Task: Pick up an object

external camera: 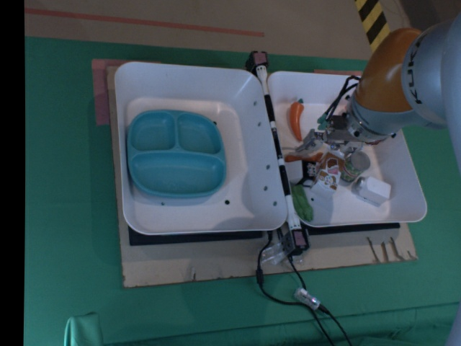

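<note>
The grey arm's two-finger claw (325, 144) hangs low over the middle of the right-hand shallow white plastic bin (403, 186), buried in its own cabling and bracketry — how far it is open, and whether anything sits in it, I cannot tell. The likeliest thing to be picked, judging by nearness, is the small orange carrot-shaped toy with a green top (296, 119): it lies just beside the claw, up and to the left of it in the camera view, close to the divider between the bins. Its long axis runs nearly straight up and down the picture, green end pointing away toward the far rim, tip toward the claw's side. A second thin orange stick-like piece (302, 157) lies almost under the claw, its axis crosswise. Below the claw sit a small printed carton (330, 176), a round greenish can (354, 166), a white boxy block (372, 189) and a green leaf-shaped toy (302, 202) — all near, crowded together.
</note>
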`<state>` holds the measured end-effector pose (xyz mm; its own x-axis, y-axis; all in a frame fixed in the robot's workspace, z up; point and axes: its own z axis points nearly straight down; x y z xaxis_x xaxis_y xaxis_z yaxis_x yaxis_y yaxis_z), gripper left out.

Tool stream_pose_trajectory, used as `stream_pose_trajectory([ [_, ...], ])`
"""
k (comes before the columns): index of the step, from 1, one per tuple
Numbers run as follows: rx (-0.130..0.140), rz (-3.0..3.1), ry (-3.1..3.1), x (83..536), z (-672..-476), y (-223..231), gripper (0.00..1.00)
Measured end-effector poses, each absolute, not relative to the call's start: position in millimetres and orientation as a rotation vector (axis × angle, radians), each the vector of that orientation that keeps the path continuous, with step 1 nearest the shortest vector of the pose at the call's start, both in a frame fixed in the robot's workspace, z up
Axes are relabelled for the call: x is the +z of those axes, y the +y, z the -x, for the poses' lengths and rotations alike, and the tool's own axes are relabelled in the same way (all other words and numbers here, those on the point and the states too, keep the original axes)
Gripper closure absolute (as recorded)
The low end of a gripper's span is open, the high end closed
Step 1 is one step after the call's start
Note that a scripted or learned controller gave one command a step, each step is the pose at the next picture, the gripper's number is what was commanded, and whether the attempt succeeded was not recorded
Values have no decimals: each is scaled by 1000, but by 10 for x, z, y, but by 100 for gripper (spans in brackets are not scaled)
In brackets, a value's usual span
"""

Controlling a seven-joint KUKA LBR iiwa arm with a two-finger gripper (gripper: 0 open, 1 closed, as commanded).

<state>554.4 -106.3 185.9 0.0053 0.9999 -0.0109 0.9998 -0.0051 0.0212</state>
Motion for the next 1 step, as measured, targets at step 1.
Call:
stream_pose_trajectory([
  [1, 18, -2211, 2190, 1984, -5567, -1077, 100],
])
